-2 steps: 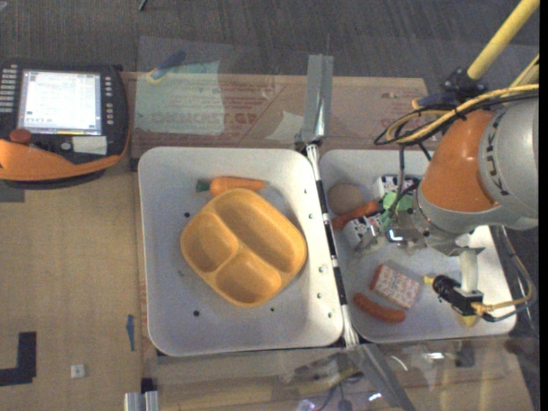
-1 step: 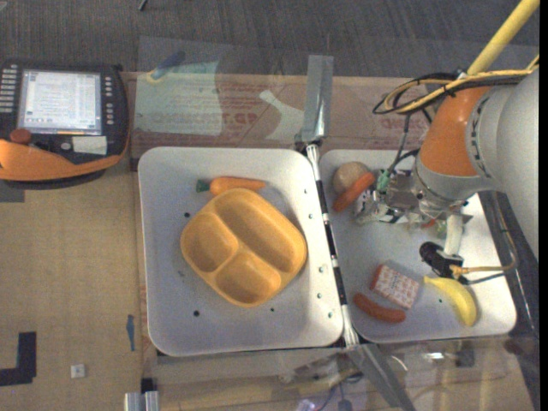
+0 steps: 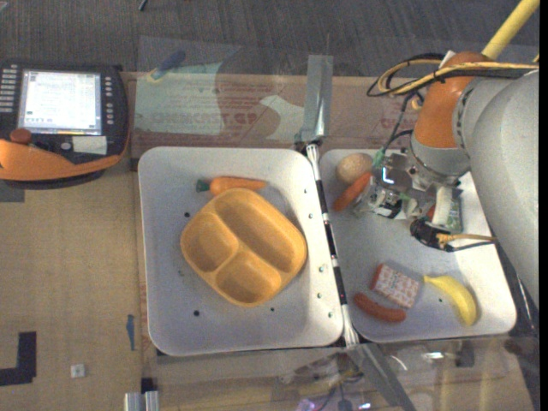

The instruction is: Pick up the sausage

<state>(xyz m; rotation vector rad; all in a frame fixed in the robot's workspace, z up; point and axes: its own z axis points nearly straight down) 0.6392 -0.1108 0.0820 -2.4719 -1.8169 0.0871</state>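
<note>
The sausage (image 3: 379, 307), short and red-brown, lies near the front edge of the right bin (image 3: 497, 315), just below a pink patterned block (image 3: 396, 285). My gripper (image 3: 387, 200) hangs over the back of the same bin, well away from the sausage, beside an orange-red elongated piece (image 3: 351, 193) and a pale round item (image 3: 353, 167). The wrist hides what lies directly beneath the gripper.
A yellow banana (image 3: 458, 298) lies at the right bin's front right. The left bin (image 3: 163, 315) holds a yellow divided plate (image 3: 244, 245) and a carrot (image 3: 235, 184) behind it. A teach pendant (image 3: 60, 118) sits on the bench at far left.
</note>
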